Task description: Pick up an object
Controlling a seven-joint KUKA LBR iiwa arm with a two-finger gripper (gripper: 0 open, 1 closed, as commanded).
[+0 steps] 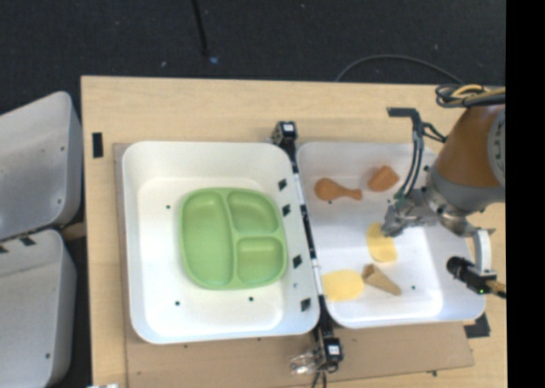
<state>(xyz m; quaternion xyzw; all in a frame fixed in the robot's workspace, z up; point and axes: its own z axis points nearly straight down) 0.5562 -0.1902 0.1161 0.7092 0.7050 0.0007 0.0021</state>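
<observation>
The right bin (426, 305) holds several food pieces. A brown drumstick (337, 191) lies at its upper left and an orange chunk (382, 178) sits to the right of it. A yellow piece (381, 247) lies mid-bin, a round yellow piece (343, 285) lower left, and a brown wedge (381, 280) beside that. My gripper (395, 223) hangs low over the top right of the mid-bin yellow piece, reaching in from the right.
The left bin (145, 310) bears a green divided plate (231, 236). Black clips run along the seam between the bins (300, 225). A cable (383, 61) loops behind the right bin over the wooden bench.
</observation>
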